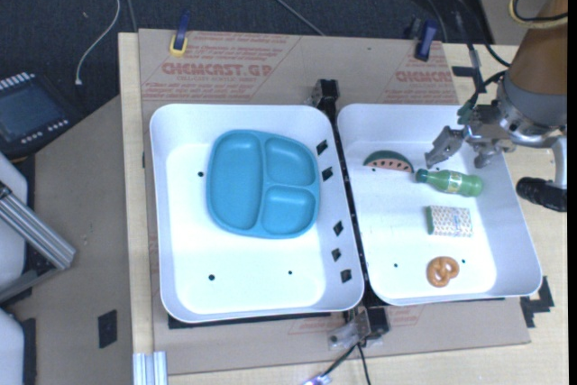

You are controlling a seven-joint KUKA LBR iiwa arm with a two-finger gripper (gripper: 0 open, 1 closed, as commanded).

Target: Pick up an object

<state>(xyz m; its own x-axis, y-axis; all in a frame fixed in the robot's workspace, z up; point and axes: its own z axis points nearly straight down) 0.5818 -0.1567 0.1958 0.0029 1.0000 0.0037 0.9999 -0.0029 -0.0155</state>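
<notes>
**End effector open above right bin, nothing held**

End effector (462,149) hangs over the upper right part of the right bin (514,221), fingers spread apart with nothing between them. One finger angles down-left toward the bin's middle, the other sits nearer the wrist. Arm enters from the right; orange band visible above the wrist.

Contents, right bin: green bottle (450,183) lying on its side, cap end pointing left; watermelon slice (388,162) just left of it and a little farther back; small patterned sponge (450,221) nearer the front; pretzel (443,270) closest to the front rim. All four lie loose and apart from each other, which leaves finger room around each. Left bin (180,239) holds a blue divided plate (263,183), flat, well apart from the arm.

Relation to target: the bottle is the nearest object, lying just below the open fingers in the view, not touching them. Judgement: bottle is the likely pick. Its long axis runs left-right, so the fingers would need to close across its narrow body. Round body on its side may roll if the fingers land off-centre.

Height of the end effector above the bin floor: cannot tell from this slant.
</notes>
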